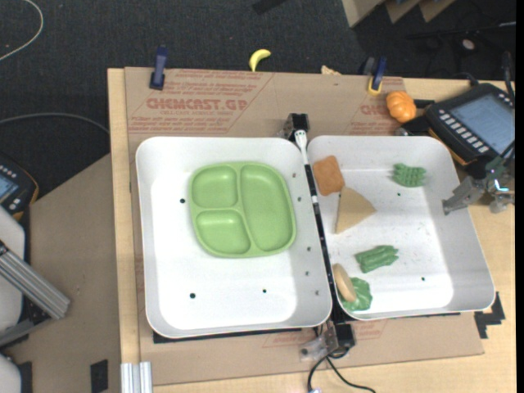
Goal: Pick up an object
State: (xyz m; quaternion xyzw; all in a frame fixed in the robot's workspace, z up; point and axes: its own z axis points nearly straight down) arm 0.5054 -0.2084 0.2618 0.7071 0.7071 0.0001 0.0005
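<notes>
Left bin (164, 219): a green divided plate (242, 210) sits near its centre; rigid-looking, wide and flat, a poor fit for a two-finger pinch except at the rim.

Right bin (458, 244), left to right:
- Orange-brown block (328, 175) at 10 o'clock, against the divider wall. Looks foam-like, light, compressible; probably grippy.
- Tan wedge (354, 211) just below it, the two nearly touching. Flat slanted faces, likely to slip out of a pinch.
- Small tan-and-green piece (353, 290) at 7 o'clock, tight to the left wall; wall blocks one finger.
- Green leafy piece (377, 258) near 6 o'clock, standing free. Probably light plastic or rubber; take across its narrow width.
- Second green piece (408, 174) at 1 o'clock, also free on all sides.

Gripper (468, 193) sits at 3 o'clock over the right rim, fingers apparently spread, nothing between them; the view there is cluttered.

Judgement: the free-standing green pieces are the best candidates, the 1 o'clock one being nearest.
</notes>
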